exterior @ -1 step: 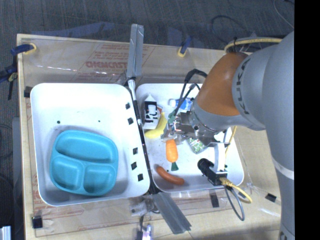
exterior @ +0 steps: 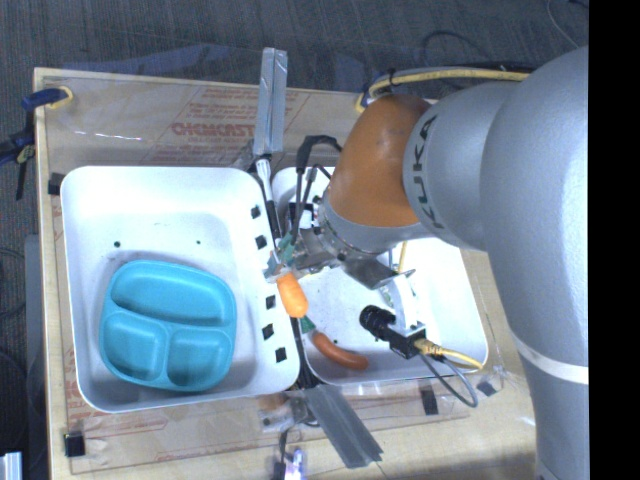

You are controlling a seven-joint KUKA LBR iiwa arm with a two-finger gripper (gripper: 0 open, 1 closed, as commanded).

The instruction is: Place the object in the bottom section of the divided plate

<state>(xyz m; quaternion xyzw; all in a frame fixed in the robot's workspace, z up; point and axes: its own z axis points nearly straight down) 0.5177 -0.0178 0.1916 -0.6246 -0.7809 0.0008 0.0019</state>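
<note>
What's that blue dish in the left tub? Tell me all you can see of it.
The divided plate is a light blue, smooth, plastic-looking dish with rounded corners. Raised ridges split it into three sections: one long section across the far side and two smaller ones side by side nearer the camera. It lies flat and right way up on the floor of the left bin, toward the near left corner. No food sits in its sections, and the gripper is away from it.
</note>
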